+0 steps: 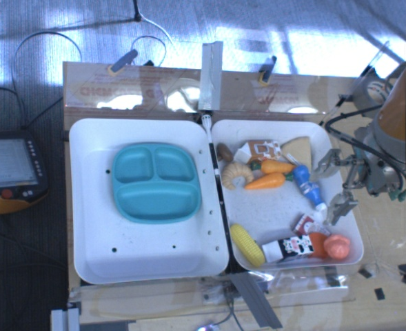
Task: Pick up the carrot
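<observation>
The pincer [335,182] is spread wide with nothing in it over the right bin [274,125], and the carrot [265,181] lies near the croissant [236,174]

Two bins side by side on the table
Left bin [92,205] holds a divided plate [156,183]; carrot [265,181] lies in right bin [271,216].

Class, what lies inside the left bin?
The left bin holds a teal divided plate, its compartments bare. The bin floor beneath the plate is covered, so whatever is under it cannot be seen.
</observation>
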You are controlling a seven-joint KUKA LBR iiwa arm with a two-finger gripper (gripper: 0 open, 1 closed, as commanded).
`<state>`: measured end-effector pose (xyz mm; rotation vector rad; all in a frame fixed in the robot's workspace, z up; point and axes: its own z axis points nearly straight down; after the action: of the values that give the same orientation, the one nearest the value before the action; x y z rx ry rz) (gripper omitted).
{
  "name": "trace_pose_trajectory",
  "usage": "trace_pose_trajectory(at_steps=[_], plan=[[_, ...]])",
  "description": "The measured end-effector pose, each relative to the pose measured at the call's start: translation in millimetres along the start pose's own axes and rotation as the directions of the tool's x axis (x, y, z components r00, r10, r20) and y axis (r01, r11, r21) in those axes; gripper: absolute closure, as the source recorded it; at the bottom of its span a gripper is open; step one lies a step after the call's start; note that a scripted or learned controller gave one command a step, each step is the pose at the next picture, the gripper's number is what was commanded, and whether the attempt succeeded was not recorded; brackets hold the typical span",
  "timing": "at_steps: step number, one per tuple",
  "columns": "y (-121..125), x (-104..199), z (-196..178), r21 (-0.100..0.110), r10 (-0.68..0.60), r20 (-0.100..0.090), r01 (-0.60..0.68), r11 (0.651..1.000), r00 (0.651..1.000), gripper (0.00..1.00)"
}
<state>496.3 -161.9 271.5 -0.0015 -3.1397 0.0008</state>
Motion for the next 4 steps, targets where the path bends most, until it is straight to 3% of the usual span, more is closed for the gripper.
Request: trace_pose_trajectory(at_steps=[1,2,3,4], plan=[[6.2,-49.3,179.0,0.001,0.111,0.006,-0.111,0.994,0.994,0.0],[32.6,-133.3,185.2,0.006,0.086,-0.04,-0.086,0.996,0.995,0.0],[14.2,-156.8,69.6,0.001,0.194,0.013,-0.194,0.981,0.981,0.0],[40.7,-144.7,177.7,0.002,0.046,0.004,-0.046,0.999,0.999,0.0]])
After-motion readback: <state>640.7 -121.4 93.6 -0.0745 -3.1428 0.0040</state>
